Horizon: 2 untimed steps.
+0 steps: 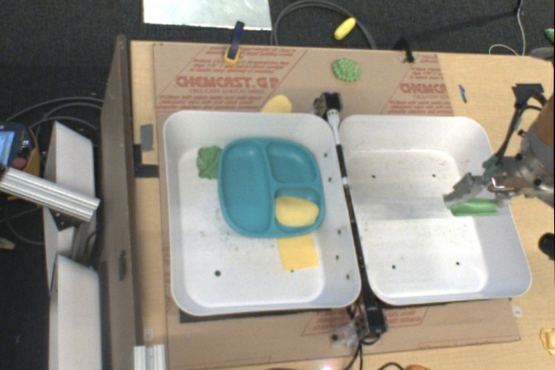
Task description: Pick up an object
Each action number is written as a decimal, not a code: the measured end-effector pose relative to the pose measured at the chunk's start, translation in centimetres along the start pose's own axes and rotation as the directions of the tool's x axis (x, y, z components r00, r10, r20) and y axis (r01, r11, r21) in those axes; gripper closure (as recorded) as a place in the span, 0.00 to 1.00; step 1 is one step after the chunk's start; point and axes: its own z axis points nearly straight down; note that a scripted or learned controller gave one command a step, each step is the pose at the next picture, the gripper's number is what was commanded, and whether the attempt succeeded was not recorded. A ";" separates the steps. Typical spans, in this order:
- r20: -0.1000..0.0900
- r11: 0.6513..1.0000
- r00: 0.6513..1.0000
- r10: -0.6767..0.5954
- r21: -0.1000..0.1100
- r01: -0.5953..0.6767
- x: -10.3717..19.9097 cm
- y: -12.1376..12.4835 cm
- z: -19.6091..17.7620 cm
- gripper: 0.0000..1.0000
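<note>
My gripper (466,191) hangs over the right side of the right bin (416,143), with the arm coming in from the right edge. A small green elongated object (474,206) lies right beneath the gripper tip, touching or nearly touching it; whether it is gripped I cannot tell. In the left bin (186,212) sits a teal divided plate (251,186) with a yellow lump (297,210) in its lower right compartment. A flat yellow square (299,253) lies just below the plate, and a green leafy piece (209,160) rests at its left edge.
Behind the bins, a yellow piece (277,105) and a green round piece (346,69) lie on the cardboard (390,82). A black divider strip (345,186) runs between the two bins. A metal rail (48,195) stands at the far left.
</note>
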 end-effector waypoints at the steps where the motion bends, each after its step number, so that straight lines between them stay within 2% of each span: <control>1: 0.004 1.000 1.000 -0.002 -0.006 0.002 -3.2 6.4 8.4 0.00; 2: 0.000 1.000 1.000 -0.004 0.000 0.004 -3.0 7.6 13.9 0.00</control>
